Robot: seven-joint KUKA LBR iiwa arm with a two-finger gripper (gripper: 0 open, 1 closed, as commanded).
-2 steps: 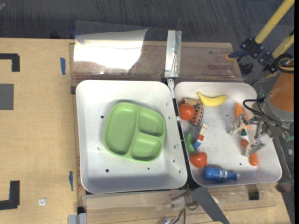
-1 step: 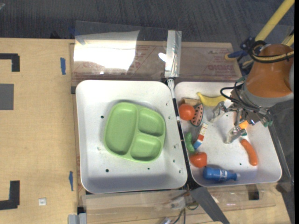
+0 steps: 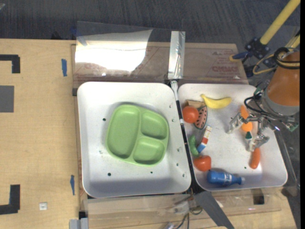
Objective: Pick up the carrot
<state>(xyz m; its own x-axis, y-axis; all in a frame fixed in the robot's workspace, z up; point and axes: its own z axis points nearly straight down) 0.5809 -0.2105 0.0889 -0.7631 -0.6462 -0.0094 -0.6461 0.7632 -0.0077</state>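
We viewed the bench from above, with two shallow white plastic bins side by side: the left bin [image 3: 90, 128] held a light green divided plate [image 3: 137, 134], and the right bin [image 3: 276, 175] held the clutter. The grey arm with its orange band [image 3: 285, 87] entered at the right edge of the frame, and its two-finger metal gripper [image 3: 247, 130] hung over the right half of the right bin. We saw its two silvery fingers [image 3: 234, 123] set apart, with small orange and teal shapes between and behind them that we could not identify; we could not tell whether the claw was gripping anything or merely standing spread above the bin floor. The task's thing, a small orange-red carrot [image 3: 255, 158], lay on the bin floor in the lower right of the frame, just below the gripper's lower finger and apparently free of it. Elsewhere in that bin were a yellow banana [image 3: 217, 100] at the top, a red tomato-like fruit [image 3: 190, 114] and a watermelon slice [image 3: 202, 117] at the upper left, a second red fruit [image 3: 202, 163] lower down, and a blue plastic bottle [image 3: 223, 177] lying on its side near the lower rim. We judged the task to be at its approach stage: the arm was positioned near the carrot, but grasp and lift remained to be done.
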